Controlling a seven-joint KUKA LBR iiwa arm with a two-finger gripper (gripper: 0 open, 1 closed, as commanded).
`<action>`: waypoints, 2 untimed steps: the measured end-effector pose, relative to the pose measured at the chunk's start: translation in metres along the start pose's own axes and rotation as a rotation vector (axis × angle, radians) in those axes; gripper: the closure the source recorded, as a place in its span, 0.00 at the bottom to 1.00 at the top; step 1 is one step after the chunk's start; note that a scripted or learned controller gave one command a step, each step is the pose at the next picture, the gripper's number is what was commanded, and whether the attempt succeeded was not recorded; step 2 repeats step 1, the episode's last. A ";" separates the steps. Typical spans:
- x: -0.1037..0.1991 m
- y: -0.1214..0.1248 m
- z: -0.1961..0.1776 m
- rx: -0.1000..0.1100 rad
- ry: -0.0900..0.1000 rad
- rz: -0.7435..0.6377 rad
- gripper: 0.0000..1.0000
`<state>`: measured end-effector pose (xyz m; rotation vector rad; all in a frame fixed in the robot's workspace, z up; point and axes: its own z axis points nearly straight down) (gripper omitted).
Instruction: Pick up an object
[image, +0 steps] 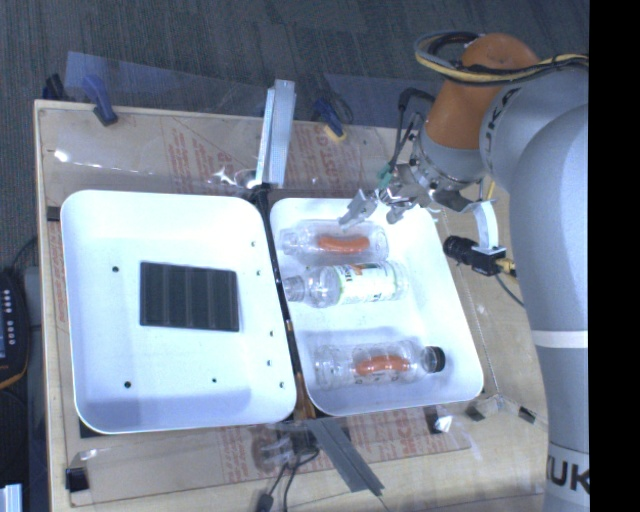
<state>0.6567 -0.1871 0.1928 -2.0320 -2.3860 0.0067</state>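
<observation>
Fingers: the two metal fingers (358, 208) of the gripper (375, 205) are spreading apart, released, with nothing between them; they are hanging over the far rim of the right white bin (455, 300).

Nearest object: a clear plastic bottle with an orange band (335, 242) is lying on its side just below and in front of the fingertips, close but apparently not touching.

Next object out: a clear plastic bottle with a white and green label (345, 283) is lying beside the first, one row further from the fingers.

Furthest object: a clear plastic bottle with an orange band and a black cap (378, 363) is resting well away from the fingers, by the near wall of the same bin.

Beyond the bin: the left white bin (90, 300) is sitting across a central divider, well apart from the fingers, carrying a dark ribbed rectangular pad (190, 296).

Arm: the grey arm with an orange band (475, 100) is reaching in behind the fingers, cables looping around its wrist.

Step in hand: the gripper appears to be approaching, poised above the nearest bottle, with no grasp made yet.

Next move calls for: lowering the fingers to straddle that bottle across its narrow width, then closing; the smooth round plastic is likely to roll or slip, so a centred grip is needed.
</observation>
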 end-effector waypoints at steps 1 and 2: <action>-0.019 0.004 0.055 -0.026 -0.014 -0.048 0.00; -0.019 0.004 0.055 -0.026 -0.014 -0.048 0.00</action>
